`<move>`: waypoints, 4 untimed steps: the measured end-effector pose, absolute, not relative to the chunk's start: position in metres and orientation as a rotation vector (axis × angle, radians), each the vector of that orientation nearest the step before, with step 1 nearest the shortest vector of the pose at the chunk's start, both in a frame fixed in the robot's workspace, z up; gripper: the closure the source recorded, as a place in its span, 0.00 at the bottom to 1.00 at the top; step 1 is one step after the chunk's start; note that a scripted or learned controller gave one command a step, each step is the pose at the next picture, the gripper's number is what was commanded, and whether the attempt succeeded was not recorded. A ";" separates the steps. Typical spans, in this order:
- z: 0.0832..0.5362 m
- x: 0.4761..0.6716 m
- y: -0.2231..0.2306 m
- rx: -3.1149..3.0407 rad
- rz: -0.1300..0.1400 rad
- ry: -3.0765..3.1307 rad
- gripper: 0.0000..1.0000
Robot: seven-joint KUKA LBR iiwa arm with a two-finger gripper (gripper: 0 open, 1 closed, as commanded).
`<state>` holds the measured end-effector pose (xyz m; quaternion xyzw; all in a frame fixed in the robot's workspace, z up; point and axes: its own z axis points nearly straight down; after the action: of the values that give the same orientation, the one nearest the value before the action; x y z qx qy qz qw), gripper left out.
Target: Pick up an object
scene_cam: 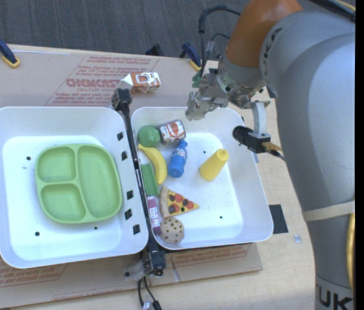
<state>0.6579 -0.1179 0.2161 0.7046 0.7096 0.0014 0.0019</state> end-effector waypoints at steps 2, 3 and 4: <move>0.245 0.594 -0.048 2.216 0.000 2.230 1.00; 0.234 0.560 -0.035 2.217 -0.004 2.229 1.00; 0.237 0.506 -0.019 2.217 -0.004 2.228 1.00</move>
<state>0.5064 -0.0191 0.2367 0.7054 0.7088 -0.0014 -0.0011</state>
